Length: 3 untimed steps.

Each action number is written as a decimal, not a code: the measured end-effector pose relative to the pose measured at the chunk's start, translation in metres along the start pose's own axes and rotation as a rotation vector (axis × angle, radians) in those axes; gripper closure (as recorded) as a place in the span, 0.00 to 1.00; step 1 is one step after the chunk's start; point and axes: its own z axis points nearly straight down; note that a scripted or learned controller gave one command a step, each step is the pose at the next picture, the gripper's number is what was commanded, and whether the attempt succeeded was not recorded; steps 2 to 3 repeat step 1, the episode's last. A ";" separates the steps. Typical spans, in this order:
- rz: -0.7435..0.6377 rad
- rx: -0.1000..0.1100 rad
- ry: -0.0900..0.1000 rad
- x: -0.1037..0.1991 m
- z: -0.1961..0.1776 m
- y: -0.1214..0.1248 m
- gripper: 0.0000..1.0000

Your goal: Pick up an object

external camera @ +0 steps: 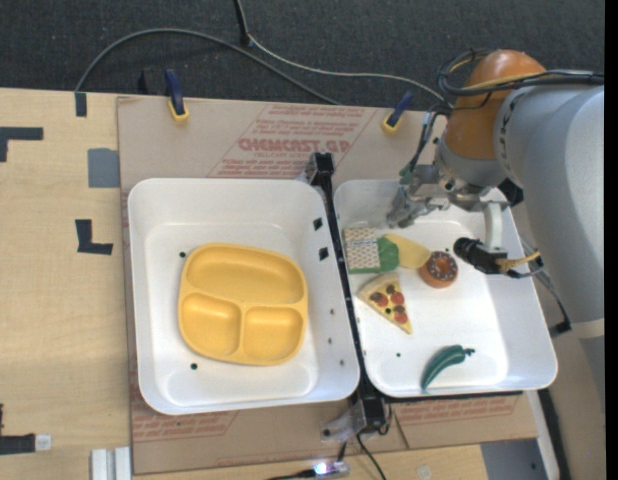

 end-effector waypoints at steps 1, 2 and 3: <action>0.001 0.012 -0.001 -0.004 -0.063 0.001 1.00; 0.001 0.012 -0.001 -0.004 -0.063 0.001 1.00; 0.001 0.012 -0.001 -0.004 -0.063 0.001 1.00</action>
